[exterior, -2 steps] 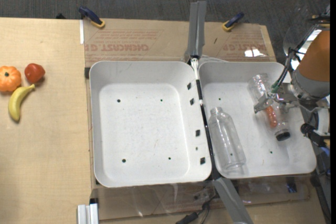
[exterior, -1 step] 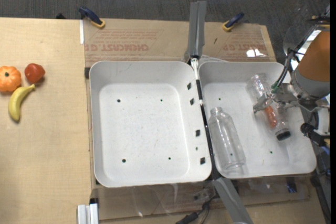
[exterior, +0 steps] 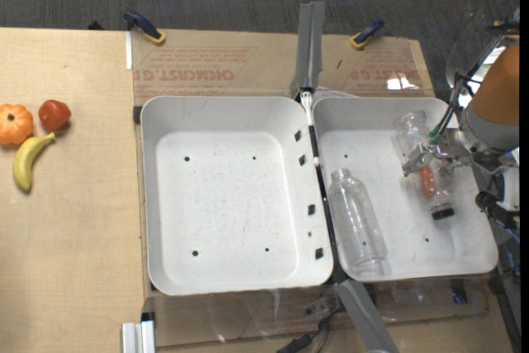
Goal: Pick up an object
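Gripper [exterior: 427, 153] low in the right bin [exterior: 463, 260], at the right of the frame.
Whether it grips anything I cannot tell; it sits over clear plastic items and an orange-red piece [exterior: 426, 180]. A clear plastic bottle [exterior: 357, 219] lies along that bin's left side. The left bin [exterior: 153, 202] adjoins. A toy banana [exterior: 27, 161], orange [exterior: 14, 125] and red fruit [exterior: 54, 115] rest at far left.
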